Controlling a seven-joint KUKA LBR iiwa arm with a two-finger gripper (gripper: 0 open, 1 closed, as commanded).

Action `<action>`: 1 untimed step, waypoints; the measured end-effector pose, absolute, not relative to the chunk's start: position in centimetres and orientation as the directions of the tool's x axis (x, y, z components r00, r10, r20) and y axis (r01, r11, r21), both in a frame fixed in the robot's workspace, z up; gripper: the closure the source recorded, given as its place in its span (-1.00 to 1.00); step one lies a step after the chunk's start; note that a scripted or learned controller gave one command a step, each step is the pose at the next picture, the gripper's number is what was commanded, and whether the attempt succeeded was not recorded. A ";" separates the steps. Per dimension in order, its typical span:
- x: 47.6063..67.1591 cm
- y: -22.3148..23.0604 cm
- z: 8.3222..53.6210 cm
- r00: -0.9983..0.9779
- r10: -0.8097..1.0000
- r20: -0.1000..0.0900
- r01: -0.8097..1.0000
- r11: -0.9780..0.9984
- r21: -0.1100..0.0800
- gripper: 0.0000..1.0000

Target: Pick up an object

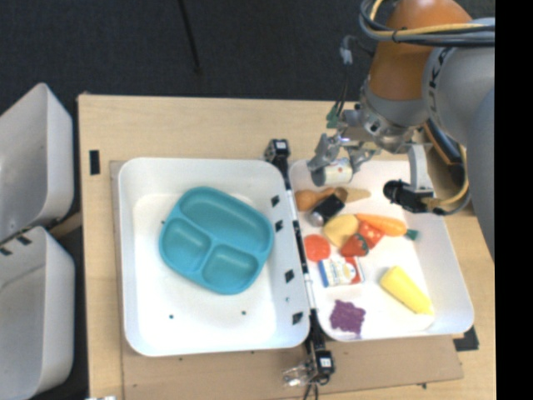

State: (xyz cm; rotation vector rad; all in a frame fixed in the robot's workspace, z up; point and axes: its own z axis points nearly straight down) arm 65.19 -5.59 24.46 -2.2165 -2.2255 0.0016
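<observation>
So the bench is light wood with two shallow white bins side by side on it. The left bin has a teal divided plate lying flat in the middle, three compartments facing up. The right bin is where all the small stuff sits.

The arm comes in from the right, orange band above the wrist, and its gripper hangs over the far left corner of the right bin. There's a small white cylinder right at the fingertips and it looks pinched between them (pretty blurry there, but that's how it reads).

Rest of the pile, roughly big to small: a yellow corn-like piece toward the near right, an orange carrot, a yellowish potato shape touching a red pepper-ish thing, a brown bottle-ish thing just below the gripper, a white carton with red and blue print, a purple grape bunch near the front edge, and a round orange-red piece beside the divider.
</observation>
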 end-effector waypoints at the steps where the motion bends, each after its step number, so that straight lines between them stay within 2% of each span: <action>1: 66.0 -6.1 25.2 -0.002 1.000 0.000 1.000 0.002 0.004 1.00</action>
